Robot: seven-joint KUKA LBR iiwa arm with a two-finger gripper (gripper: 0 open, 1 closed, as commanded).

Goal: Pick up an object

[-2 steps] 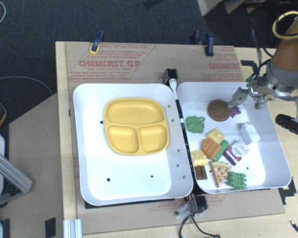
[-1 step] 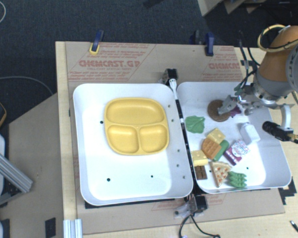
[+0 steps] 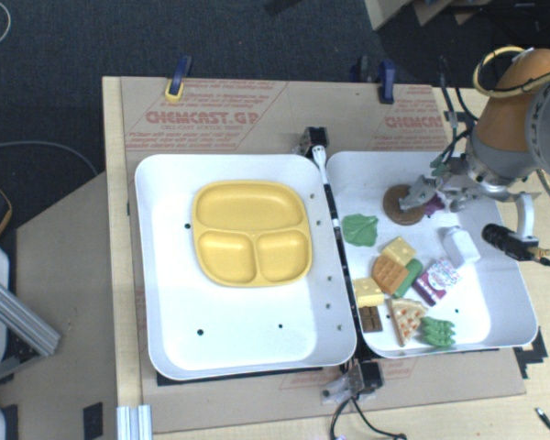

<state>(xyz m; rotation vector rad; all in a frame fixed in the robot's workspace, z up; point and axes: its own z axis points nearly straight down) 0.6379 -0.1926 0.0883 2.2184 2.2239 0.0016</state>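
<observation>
The tool [image 3: 433, 193] hangs over the far part of the right bin [image 3: 504, 330], just beside a brown round disc [image 3: 401, 205]; whether it is open or closed, I cannot tell. Toy foods cluster nearer. The left bin [image 3: 165, 273] holds a yellow divided tray [image 3: 252, 231].

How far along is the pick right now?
Done: the arm has reached into the right bin, with the gripper low beside the brown round piece. In hand: nothing that I can confirm. Left: grasp and lift; the toy foods, such as the green leaf, lie in that bin.
</observation>
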